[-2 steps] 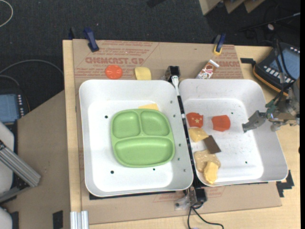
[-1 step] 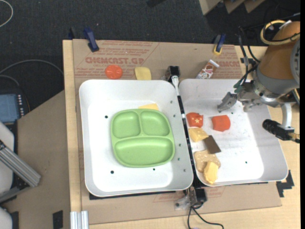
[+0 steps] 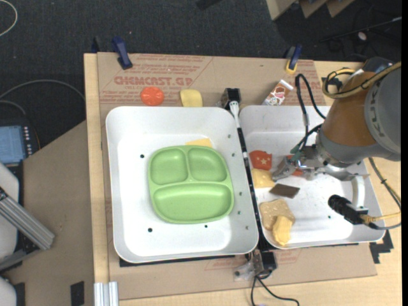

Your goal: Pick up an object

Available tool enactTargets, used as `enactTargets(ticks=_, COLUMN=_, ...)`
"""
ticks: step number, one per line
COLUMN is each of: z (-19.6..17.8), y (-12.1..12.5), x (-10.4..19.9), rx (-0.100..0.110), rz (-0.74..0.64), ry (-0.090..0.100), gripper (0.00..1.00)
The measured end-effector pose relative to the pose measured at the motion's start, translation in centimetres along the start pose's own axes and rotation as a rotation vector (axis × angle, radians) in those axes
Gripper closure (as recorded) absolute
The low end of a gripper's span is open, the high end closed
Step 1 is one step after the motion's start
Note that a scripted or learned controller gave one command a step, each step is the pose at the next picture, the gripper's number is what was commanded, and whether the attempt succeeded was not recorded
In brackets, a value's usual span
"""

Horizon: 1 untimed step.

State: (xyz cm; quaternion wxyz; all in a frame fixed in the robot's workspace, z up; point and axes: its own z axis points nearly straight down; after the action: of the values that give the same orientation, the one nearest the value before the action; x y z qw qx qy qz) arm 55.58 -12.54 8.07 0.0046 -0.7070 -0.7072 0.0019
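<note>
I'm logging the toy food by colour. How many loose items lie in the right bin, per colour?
Red: 1, red piece
Yellow: 2, yellow wedge, yellow piece
Brown: 1, brown slab
Tan: 1, tan cracker
Total: 5

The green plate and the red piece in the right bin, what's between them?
In the camera view, the bins' two rims lie between the green plate and the red piece, with bare white floor of the left bin beside the plate.

A robotics lab: clamped bench board (image 3: 191,75), loose cables (image 3: 19,94), aluminium framing (image 3: 25,225).
</note>
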Motion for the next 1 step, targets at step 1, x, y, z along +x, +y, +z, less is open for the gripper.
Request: enactTargets(ticks=1, z=-0.44, y=1.4, x=-2.6, rx=-0.012, rz=0.002, ry=-0.006, gripper=0.0)
